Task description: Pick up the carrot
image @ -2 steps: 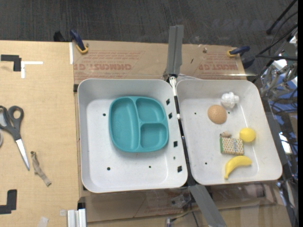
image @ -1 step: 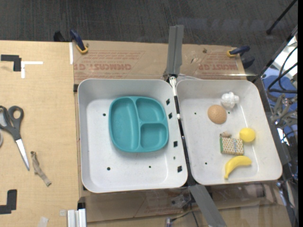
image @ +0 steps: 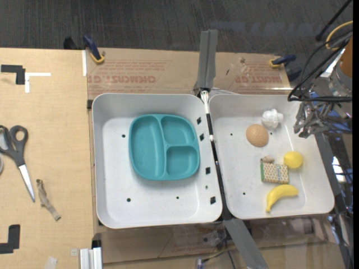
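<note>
carrot: cannot tell where it is; nothing in either bin reads clearly as one.
gripper (image: 307,122): over the right rim of the right bin, near its far corner, above floor level. Open or closed: cannot tell, the tip is a tangle of metal and cable from this angle.
arm: comes in from the right, with black cables (image: 328,43) looping above it.
right bin (image: 241,167): five items, all in its right half.
white crumpled lump (image: 272,117): far side, closest item to the gripper, bare floor between the two.
tan egg-shaped ball (image: 257,135): just beside the lump, on its near-left side.
lemon (image: 293,160): mid bin, near the right wall.
small printed box (image: 274,172): just left of the lemon, looks to be touching it.
banana (image: 280,195): near side, below the box, tip pointing to the near-left.
open room, right bin: the left half of the floor is bare from the far wall to the near wall. There is a narrow strip of free floor along the right wall.
left bin (image: 112,195): holds a teal divided plate (image: 165,147) with three compartments, set slightly right of centre and clear of all walls. Bare floor rings it, widest at the left and near sides.
divider: bin rims meet along the middle; a grey bar (image: 208,60) runs away from the join at the far side.
under the bins: cardboard sheet (image: 146,74), clamped at two far points (image: 94,52).
bench, left: scissors (image: 17,150), well apart from both bins.
</note>
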`<state>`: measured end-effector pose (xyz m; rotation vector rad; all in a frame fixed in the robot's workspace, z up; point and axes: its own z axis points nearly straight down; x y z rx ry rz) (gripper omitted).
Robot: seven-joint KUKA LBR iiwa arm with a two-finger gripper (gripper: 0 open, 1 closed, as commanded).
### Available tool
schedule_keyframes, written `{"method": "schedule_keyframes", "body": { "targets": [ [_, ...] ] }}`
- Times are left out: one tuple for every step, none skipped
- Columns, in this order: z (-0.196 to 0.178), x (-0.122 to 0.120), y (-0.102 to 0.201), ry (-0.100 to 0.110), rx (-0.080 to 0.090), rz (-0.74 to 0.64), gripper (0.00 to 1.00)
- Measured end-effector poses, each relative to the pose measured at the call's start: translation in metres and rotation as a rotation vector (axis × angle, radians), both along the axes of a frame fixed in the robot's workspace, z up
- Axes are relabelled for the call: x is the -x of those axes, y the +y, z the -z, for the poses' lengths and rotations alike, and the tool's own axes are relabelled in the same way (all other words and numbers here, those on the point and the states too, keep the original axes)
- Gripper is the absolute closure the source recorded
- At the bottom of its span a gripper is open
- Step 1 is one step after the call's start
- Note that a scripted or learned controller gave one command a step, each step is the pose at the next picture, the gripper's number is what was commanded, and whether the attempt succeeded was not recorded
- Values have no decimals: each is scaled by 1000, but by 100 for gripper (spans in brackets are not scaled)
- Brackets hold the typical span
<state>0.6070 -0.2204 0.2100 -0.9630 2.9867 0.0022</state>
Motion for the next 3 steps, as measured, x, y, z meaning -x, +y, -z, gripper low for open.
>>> {"method": "schedule_keyframes", "body": {
  "targets": [
    [-136,-52,-1,-4,1,-99,100],
    [24,-53,-1,-1,0,-236,100],
    [-43,-51,-1,-4,0,-163,100]
  ]
}}
